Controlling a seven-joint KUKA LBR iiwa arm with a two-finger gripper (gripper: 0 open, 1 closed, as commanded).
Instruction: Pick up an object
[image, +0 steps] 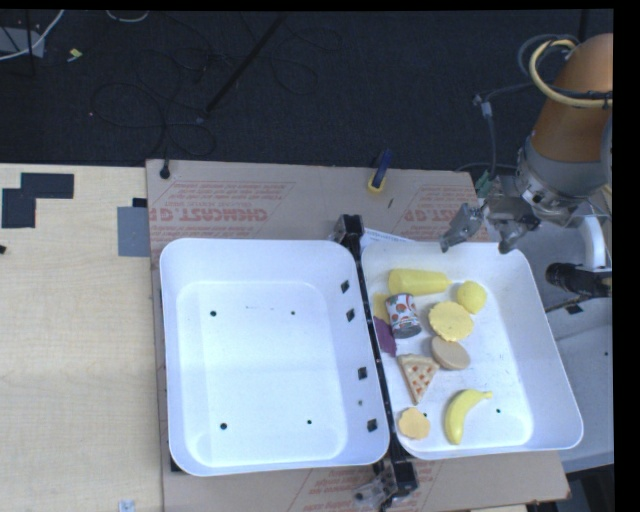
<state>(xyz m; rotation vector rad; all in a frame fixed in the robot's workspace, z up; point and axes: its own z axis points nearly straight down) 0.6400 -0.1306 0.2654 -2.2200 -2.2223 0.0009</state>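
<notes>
Landmark: right bin (560, 400). Near edge holds the banana (464, 412) and a round yellow piece (414, 424); pizza slice (419, 376) mid-bin; yellow corn-like piece (418, 282) lies crosswise toward the far rim. Gripper (484, 229) hovers over the bin's far-right corner, fingers spread, nothing between them (no grasp yet). Likely target, the corn piece, lies left of and nearer than the gripper.

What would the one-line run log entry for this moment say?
arm: above right bin's far edge | gripper: open, holding nothing | banana, pizza slice, small can: in bin | pick: not done
</notes>
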